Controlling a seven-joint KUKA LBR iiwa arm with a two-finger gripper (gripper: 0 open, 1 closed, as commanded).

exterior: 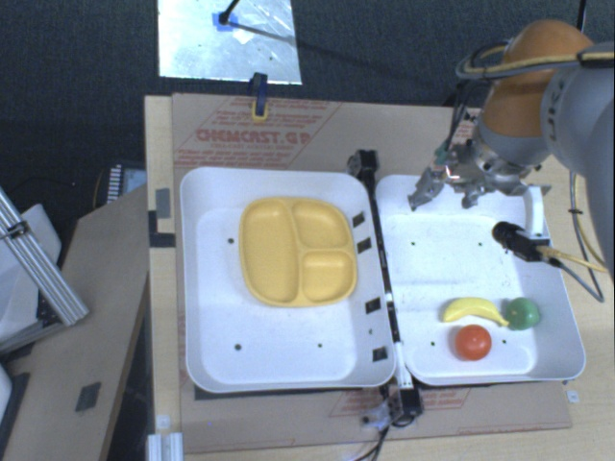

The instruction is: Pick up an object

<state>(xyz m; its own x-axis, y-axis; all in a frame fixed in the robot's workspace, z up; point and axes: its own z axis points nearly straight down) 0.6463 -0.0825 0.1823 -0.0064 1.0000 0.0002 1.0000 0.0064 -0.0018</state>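
Jaws (pixel 446 192) spread wide, holding nothing, above right bin (pixel 432 257).

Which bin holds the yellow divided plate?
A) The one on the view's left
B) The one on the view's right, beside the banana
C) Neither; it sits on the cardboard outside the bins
A: the yellow divided plate lies flat inside the left bin, while the banana sits in the right bin.

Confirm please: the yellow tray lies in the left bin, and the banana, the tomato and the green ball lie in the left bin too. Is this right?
Not quite. The tray does lie in the left bin, but the camera view shows the banana, tomato and green ball in the right bin.
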